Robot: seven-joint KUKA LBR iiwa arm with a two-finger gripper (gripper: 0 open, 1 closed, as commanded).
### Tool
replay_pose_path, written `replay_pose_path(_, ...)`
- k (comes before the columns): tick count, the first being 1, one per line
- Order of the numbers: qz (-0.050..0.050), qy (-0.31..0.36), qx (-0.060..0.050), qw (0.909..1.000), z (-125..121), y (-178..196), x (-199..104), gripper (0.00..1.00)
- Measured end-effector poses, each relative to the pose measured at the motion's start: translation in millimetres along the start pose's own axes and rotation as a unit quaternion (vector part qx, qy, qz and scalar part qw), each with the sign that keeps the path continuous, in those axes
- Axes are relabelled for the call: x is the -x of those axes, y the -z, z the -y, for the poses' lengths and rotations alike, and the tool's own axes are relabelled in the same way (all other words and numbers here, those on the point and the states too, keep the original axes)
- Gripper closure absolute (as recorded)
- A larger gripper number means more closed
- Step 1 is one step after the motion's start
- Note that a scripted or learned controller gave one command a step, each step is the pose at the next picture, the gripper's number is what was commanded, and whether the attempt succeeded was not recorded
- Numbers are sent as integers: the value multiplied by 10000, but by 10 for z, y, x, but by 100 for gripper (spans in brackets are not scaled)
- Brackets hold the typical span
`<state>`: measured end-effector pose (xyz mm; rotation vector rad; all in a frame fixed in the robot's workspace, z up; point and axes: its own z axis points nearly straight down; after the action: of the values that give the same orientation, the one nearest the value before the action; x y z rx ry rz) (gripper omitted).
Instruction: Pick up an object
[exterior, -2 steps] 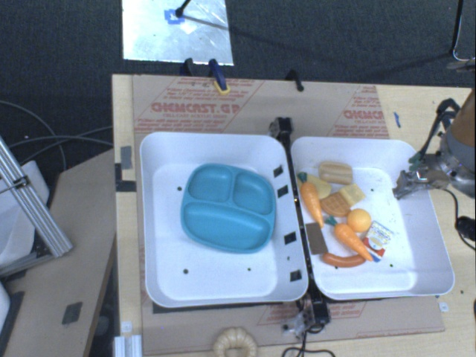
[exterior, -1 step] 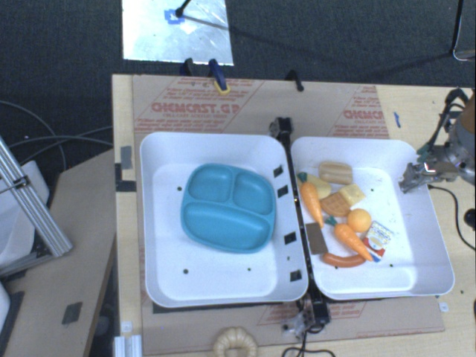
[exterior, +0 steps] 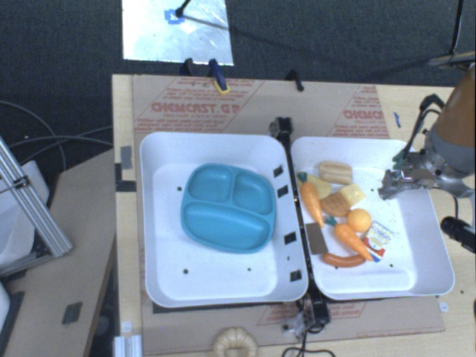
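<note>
The gripper [exterior: 392,184] hangs over the right bin [exterior: 428,270] toward the frame's right edge; whether it is open or closed cannot be made out, and nothing is seen in it. Left of it, apart, lies a heap of toy food: a bread roll [exterior: 335,172], two carrots [exterior: 312,203], an orange [exterior: 359,219], a sausage [exterior: 343,259]. The left bin [exterior: 167,274] holds a blue divided plate [exterior: 228,207].

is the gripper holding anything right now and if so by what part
Nothing is held. The gripper hangs over the right bin, apart from the toy food pile.
</note>
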<state>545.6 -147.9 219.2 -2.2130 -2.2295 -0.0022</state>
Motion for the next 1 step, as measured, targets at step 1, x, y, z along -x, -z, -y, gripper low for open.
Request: replay_pose_path(1,-8,11,-6,10000,142,-35,-611,100)
